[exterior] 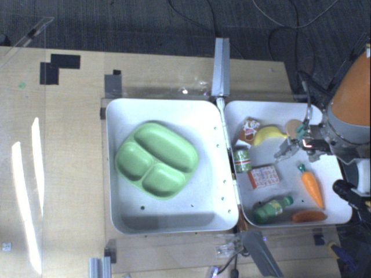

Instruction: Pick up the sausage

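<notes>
a grey robot arm [353, 106] with an orange band reaches in from the right side of a pale wooden desk [58, 155], its jaws [288, 147] hanging over the upper middle of the right bin [346, 213]. the two thin fingers [283, 152] stand spread and released, with nothing between them.

the sausage [309, 216], a reddish-brown link, lies flat along the near edge of the right bin, close to its near right corner, well apart from the jaws. just beside it to the left, a green bottle [272, 208] lies on its side against the same near edge. a carrot [311, 187] with a green top lies just above the sausage, pointing toward that bin's right wall.

a small red patterned box [264, 176] lies in the middle of the right bin, below the jaws. a small green can [242, 160] sits against the bin's left wall. toward the far left corner of that bin, a yellow lemon [268, 135] lies beside a red and white packet [249, 130], and a tan round item [293, 126] shows just right of the lemon, partly behind the jaws.

the left bin [122, 213] holds a green divided plate [157, 159], set near its centre and turned at a slant. black cables [197, 7] trail across the dark floor past the desk's far edge.
</notes>
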Robot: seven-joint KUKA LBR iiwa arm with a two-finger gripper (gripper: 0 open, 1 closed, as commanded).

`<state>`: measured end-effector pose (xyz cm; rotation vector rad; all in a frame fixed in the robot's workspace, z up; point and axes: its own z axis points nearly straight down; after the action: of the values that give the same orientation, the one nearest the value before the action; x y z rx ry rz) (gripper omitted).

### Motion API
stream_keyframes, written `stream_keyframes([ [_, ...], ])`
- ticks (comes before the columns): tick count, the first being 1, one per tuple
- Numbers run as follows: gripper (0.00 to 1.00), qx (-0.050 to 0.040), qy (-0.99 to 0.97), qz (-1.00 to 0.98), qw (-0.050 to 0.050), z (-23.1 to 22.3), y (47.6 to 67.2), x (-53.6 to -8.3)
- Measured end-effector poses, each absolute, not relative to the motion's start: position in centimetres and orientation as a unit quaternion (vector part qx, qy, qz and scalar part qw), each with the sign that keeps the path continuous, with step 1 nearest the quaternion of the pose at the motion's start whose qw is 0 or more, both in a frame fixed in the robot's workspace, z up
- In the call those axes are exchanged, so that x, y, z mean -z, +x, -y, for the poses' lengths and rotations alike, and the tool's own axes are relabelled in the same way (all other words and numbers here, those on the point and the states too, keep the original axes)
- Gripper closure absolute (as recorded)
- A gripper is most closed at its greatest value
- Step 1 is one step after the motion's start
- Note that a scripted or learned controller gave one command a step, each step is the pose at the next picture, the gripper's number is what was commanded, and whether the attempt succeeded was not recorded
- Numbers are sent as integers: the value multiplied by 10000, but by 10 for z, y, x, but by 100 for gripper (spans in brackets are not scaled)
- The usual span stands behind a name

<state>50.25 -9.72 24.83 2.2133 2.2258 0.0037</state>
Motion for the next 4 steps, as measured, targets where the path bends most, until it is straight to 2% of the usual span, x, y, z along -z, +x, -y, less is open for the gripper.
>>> stream_keyframes([
  [1,0,-5,7337,-6794,4,22,591,-193],
  [2,0,-3,7119,-7023,7,129,574,-139],
  [3,0,-19,7605,-6493,29,121,648,-228],
  [4,0,-15,7899,-6133,24,146,642,-239],
])
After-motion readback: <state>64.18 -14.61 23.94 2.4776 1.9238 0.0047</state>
